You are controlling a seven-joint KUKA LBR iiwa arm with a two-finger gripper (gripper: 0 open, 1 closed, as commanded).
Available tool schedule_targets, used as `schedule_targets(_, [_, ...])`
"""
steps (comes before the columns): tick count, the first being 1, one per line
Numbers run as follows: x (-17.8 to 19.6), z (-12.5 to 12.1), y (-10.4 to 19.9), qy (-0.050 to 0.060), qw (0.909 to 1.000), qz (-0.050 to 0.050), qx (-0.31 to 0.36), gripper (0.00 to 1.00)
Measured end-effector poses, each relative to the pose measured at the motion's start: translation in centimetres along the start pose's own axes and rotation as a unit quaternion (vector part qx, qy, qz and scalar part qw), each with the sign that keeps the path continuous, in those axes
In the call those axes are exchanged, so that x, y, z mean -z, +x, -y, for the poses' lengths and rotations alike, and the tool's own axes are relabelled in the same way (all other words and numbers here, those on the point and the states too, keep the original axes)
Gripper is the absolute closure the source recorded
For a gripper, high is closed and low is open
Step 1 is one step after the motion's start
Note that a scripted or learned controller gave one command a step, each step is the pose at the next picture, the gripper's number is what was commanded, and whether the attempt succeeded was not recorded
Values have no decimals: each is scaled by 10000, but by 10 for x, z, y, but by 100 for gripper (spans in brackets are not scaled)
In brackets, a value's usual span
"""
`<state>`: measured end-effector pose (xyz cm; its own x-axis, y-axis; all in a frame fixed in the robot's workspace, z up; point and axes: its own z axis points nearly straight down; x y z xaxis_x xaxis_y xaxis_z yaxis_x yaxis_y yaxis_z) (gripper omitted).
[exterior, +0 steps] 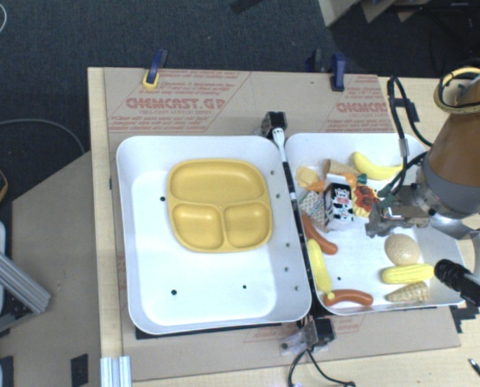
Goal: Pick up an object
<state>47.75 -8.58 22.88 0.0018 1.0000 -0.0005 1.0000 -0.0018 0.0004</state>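
Left bin point(143, 240) holds a yellow divided plate point(219, 204), long axis roughly left-right. Right bin point(348, 276) carries the toy food: a red sausage point(319, 240) slanting down-right, a corn cob point(319, 268) running near vertical, another sausage point(348, 298) lying left-right at the front edge, a banana point(374, 166) at the back, a cream egg point(402, 249), a yellow corn point(406, 273) pointing left-right. Gripper point(382, 218) hangs just above the egg; can't tell how the fingers stand, nothing seen held.
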Motion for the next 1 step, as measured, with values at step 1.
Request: schedule_targets(1, [-1,4,6,14,10000,-9,11,100])
